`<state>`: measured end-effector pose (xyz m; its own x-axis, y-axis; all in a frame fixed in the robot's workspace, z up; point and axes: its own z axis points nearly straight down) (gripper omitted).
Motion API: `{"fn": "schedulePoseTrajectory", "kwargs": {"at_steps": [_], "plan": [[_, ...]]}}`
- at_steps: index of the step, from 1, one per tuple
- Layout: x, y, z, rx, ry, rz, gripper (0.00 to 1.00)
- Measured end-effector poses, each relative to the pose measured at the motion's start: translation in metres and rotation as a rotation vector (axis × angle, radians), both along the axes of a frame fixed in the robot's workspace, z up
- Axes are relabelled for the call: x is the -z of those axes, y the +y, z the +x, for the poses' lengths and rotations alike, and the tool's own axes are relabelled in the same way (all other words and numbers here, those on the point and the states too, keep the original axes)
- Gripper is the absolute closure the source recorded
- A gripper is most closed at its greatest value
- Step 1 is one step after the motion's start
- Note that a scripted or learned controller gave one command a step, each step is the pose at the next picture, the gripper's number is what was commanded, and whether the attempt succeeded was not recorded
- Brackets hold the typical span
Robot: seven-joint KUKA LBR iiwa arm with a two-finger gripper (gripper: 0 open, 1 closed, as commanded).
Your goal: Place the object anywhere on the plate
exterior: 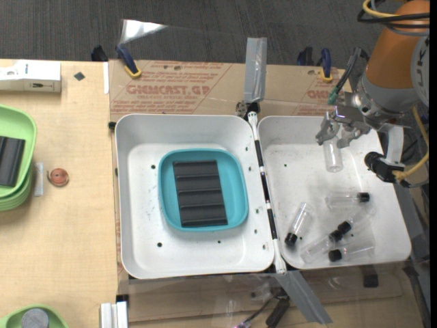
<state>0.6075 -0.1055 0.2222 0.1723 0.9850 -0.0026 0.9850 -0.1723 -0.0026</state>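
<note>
Teal plate (235, 183) sits in the left bin (136, 183) at frame centre, bearing only a dark ribbed insert (199, 193). Right of it, the right bin (273, 176) keeps several clear vials (298, 223) along its lower part. At upper right the gripper (332, 137) pinches a clear vial (332, 156), hanging above that bin. Pickup looks done; carrying it leftward to the plate and releasing remain.

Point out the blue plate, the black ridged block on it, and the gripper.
Blue plate (166, 183), camera view, left rim.
Black block (199, 193), camera view, ridged top.
Gripper (333, 139), camera view, between fingertips.
</note>
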Motion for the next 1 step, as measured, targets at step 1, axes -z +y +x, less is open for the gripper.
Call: {"fn": "schedulePoseTrajectory", "kwargs": {"at_steps": [1], "plan": [[0.0321, 0.0621, -0.0228, -0.092, 0.002, 0.002, 1.0]]}}
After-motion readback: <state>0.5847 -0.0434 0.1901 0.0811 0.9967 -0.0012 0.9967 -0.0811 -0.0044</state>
